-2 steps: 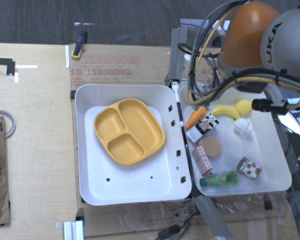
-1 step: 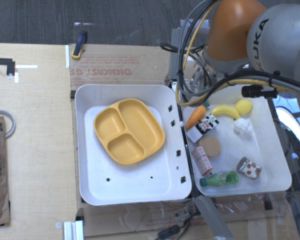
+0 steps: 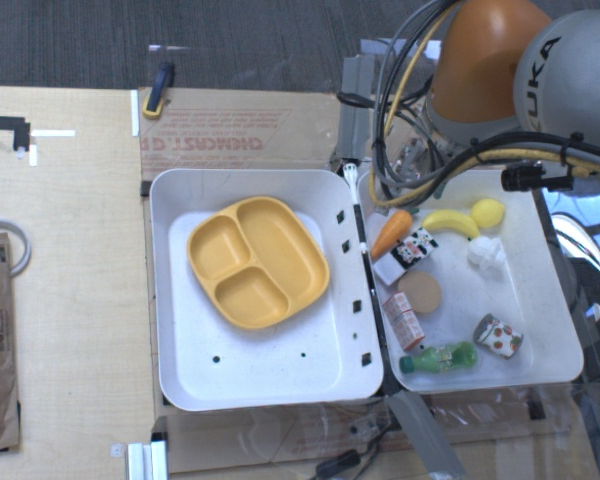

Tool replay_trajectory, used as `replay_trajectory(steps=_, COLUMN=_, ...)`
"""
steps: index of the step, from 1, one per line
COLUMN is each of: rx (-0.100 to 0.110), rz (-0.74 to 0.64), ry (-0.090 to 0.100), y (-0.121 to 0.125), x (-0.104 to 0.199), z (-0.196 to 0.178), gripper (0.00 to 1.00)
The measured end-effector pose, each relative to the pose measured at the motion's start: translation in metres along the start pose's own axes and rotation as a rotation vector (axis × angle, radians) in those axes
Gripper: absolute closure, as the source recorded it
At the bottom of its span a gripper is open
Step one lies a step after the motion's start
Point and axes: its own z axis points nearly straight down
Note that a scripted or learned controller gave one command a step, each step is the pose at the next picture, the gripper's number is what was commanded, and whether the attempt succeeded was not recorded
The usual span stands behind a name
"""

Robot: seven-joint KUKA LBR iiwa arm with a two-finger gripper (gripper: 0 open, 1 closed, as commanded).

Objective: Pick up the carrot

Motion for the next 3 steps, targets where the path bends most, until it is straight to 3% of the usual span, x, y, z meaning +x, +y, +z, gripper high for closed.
replay_trajectory(steps=1, rx=-0.003, rz=-0.592, ry=-0.003, y=0.018, x=0.006, z=-0.022, gripper=1.0)
replay_trajectory(steps=2, rx=-0.001, rz=-0.743, ry=-0.002, y=-0.078, x=-0.051, z=0.003, gripper=1.0)
replay_trajectory(steps=3, rx=-0.002, rz=-0.793, ry=-0.004, y=-0.049, x=-0.038, z=-0.041, gripper=1.0)
